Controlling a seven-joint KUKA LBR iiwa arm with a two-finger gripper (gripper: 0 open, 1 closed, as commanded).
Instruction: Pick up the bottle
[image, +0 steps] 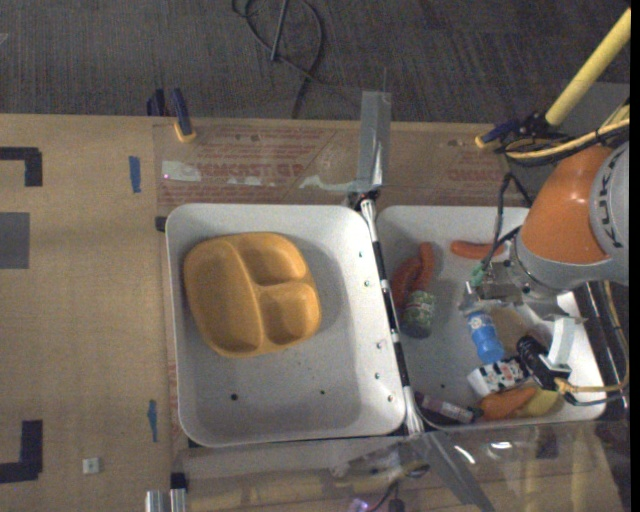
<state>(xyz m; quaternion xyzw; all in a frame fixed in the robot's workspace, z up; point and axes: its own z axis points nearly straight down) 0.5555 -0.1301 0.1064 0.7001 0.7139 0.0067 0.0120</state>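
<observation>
Arm (575, 215) comes in from the right and sits over the right bin (440, 225), orange band and wrist covering that bin's upper right part. Gripper (487, 298) points down into the bin, just above the bottle (486, 338). The bottle is a small clear one with a blue label, lying in the middle of the right bin, its top end right at the gripper's tip. Can't tell whether the jaws are released or clenched, the wrist hides them, and I can't tell if they touch the bottle either. Left of the bottle, near the divider between bins: a red sausage-shaped toy (413, 272) lying at a slant, and a green patterned can (418, 312) touching its lower end. A second red-orange piece (468, 248) lies near the bin's back wall, partly under the arm. Front right corner of the bin is cluttered: a small white box with dark print (497, 377), an orange carrot-like piece (508, 402), something yellow (543, 401) beside it, and a dark marker (447, 408) along the front wall. Left bin (280, 400) has a yellow divided plate (251, 292) in its upper left part, three compartments, lying flat.
</observation>
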